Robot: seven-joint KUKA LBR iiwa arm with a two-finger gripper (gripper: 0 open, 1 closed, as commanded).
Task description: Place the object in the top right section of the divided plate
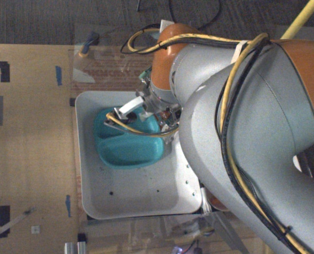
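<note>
A teal divided plate [129,148] lies in the upper left part of the left white bin [135,194]. Its ridges split it into one large near section and smaller far ones. My gripper [141,111] hangs over the plate's far right part, with a yellow cable looped under it. The gripper's body covers that section, so what lies in it is hidden. No loose object shows on the plate's uncovered sections.
The grey arm with its orange band [172,36] covers the whole right side, including the second bin. The bench [29,142] to the left is bare wood with blue tape marks [58,75]. The bin floor near the front holds a few dark specks.
</note>
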